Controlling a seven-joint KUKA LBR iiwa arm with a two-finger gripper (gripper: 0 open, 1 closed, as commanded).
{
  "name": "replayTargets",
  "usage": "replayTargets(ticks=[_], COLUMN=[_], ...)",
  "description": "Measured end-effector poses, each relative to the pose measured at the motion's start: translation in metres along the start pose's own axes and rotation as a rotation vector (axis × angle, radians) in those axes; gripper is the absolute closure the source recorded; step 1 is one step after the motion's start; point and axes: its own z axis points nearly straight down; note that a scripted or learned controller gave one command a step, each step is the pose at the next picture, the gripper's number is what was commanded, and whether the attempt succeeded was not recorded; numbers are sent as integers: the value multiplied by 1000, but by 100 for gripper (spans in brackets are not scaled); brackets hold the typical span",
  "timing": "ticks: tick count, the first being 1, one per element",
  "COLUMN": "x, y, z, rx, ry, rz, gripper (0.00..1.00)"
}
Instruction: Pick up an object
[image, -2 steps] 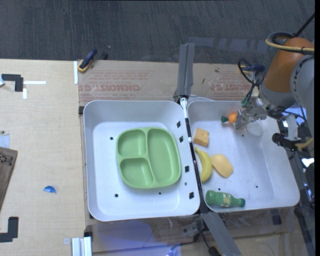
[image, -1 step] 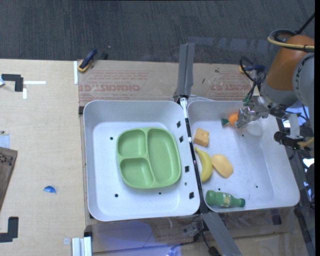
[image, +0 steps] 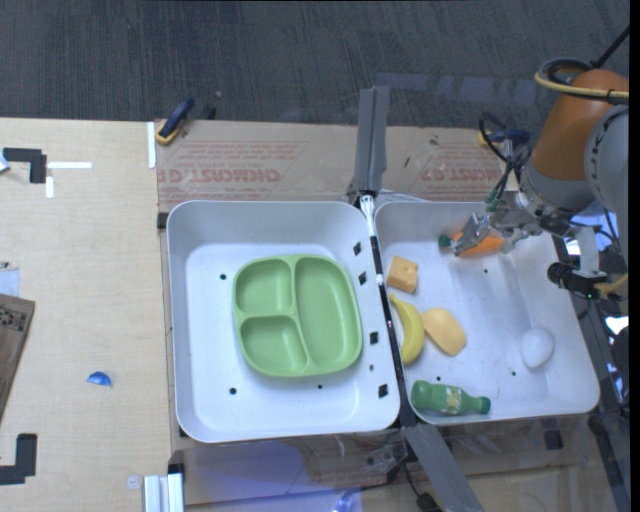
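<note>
**Where the Orange Piece Lies, I Go In**

Because the task leaves the choice to me, I judge my target to be the orange piece (image: 466, 243), which lies at the far end of the right bin (image: 570, 400), close to the back wall. My gripper (image: 494, 230) sits right at it, touching or nearly so. From this slant I cannot tell whether my jaws are spread or closed, nor whether the piece is between them.

It looks like a small toy carrot, probably light, stiff plastic with a smooth, tapering skin. Such a shape would likely squirt out of a grip near the thin end. I would close across the thick middle, square to its length. The cheese-coloured block (image: 403, 274) stands well apart, so nothing crowds the approach except the wall.
</note>
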Motion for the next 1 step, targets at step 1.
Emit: replayTargets(ticks=[1], x=[-3], y=[1], z=[16], rx=[-13], ry=[-5], rz=[74], gripper=[0])
